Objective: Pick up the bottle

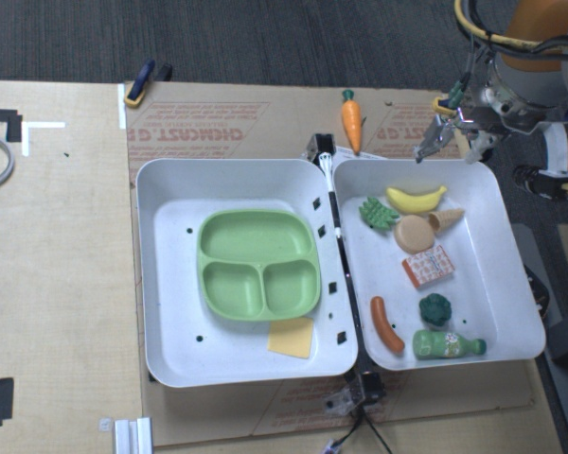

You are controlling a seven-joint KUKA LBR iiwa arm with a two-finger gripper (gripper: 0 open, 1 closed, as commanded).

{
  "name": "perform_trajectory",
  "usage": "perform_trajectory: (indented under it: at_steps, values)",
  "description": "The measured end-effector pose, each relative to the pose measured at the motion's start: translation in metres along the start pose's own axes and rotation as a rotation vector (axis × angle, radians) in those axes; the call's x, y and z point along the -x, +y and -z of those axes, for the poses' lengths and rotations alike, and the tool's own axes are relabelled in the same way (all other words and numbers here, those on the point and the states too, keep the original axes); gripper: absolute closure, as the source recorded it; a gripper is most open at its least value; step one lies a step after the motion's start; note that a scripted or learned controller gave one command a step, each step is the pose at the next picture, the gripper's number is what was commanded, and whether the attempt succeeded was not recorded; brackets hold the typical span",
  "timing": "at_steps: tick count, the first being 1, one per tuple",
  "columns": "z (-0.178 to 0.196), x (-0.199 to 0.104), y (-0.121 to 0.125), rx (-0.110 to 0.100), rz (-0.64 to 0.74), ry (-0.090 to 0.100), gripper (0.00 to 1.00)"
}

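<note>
The bench (57,253) has a pale wooden top, and a sheet of brown cardboard (227,126) with red printed letters lies under the two white bins. Behind the bench the floor (218,17) is dark grey carpet. A blue clip (139,83) sits at the far left corner of the cardboard, and a toy carrot (351,121) lies on the cardboard just behind the place where the bins meet.

The left bin (161,282) holds a green tray (259,264) with three compartments and a yellow slice of cheese (292,337) touching the tray's near edge.

The right bin (497,244) holds several toy foods: a banana (416,198), a green leafy piece (379,213), an ice cream cone (426,229), a small red and white packet (428,267), a broccoli (435,308) and a sausage (387,324).

The bottle (447,345) is green and lies on its side in the near part of the right bin, close to the near wall, between the sausage and the right wall. Its long axis runs almost left to right, and its neck points to the right.

The jaws (447,132) hang above the far right corner of the right bin, well apart from the bottle. They look slightly apart, with nothing between them. The grey arm with its orange band (540,8) comes in from the upper right.
</note>
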State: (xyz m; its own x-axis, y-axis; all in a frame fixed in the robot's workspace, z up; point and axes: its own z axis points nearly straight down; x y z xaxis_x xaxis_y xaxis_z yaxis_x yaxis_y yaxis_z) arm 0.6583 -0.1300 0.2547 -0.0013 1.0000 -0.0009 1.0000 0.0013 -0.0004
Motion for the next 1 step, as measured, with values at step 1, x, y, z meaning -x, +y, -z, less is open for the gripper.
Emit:
perform_trajectory:
  at_steps: [1]
  values:
    - [0.0098, 0.0002, 0.0005, 0.001, 0.003, -0.002, 1.0]
